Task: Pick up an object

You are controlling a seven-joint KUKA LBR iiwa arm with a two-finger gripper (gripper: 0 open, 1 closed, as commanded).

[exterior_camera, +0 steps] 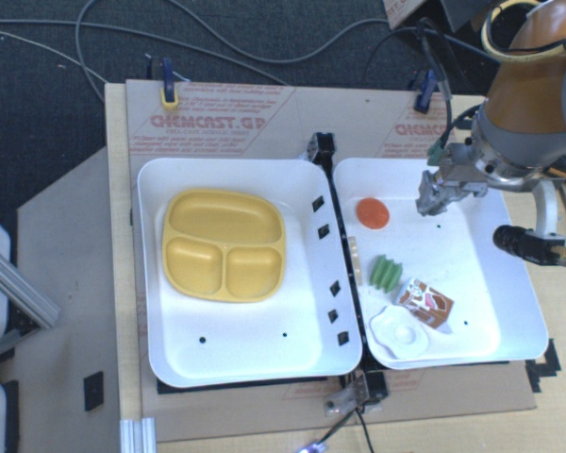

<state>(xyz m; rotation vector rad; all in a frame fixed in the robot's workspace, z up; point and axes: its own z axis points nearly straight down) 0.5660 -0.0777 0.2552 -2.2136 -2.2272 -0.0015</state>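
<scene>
White right bin (509, 291): green object (387, 272) lies near-vertical; gripper (437, 199) state unclear.

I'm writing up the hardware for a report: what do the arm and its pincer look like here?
The arm is a thick, rounded grey body with a glossy orange band above the wrist. A yellowish cable loops over its top, and a thin dark cable runs down its side. A pale metal flange joins it to the pincer, a small grey metallic unit. A black cylindrical part sticks out below the wrist.

Bench (217, 121) — two white bins (160, 253) side by side.
</scene>
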